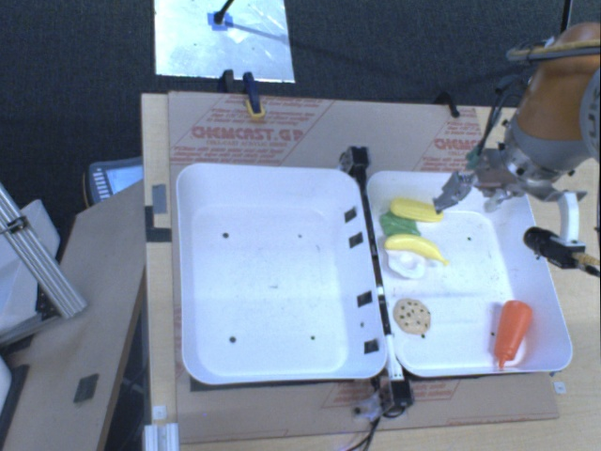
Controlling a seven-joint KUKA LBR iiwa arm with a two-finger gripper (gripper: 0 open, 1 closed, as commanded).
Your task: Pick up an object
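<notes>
Two shallow white bins sit side by side on the table (160, 252), over a brown board (282, 130) printed with red lettering that reads "CHEMCAST GP" near its far left and again, only partly legible, near its far right. The left bin (272, 271) and the right bin (540, 346) meet along a dark seam fitted with small black clips.

In the right bin lie several toy foods. A corn cob (413, 209), yellow with a green husk at its left end, lies near the far left corner with its long axis running roughly left to right, tilted slightly down toward the right. Just nearer the camera is a banana (416, 246), also lying left to right, its right tip pointing down and to the right; it rests on top of a small white object (407, 265) whose shape is hard to make out. A round brown cookie (411, 317) with dark chips lies flat near the seam. An orange carrot (511, 332) lies near the right front corner, its long axis nearly upright in the view, the narrow tip pointing toward the front edge.

The arm comes in from the right, and its end effector (449, 195) hangs just beside the right end of the corn cob, slanting down to the left. Whether it is wide or narrow I cannot tell, and nothing is seen gripped in it.

A shiny silver sheet (188, 26) lies beyond the board.
</notes>
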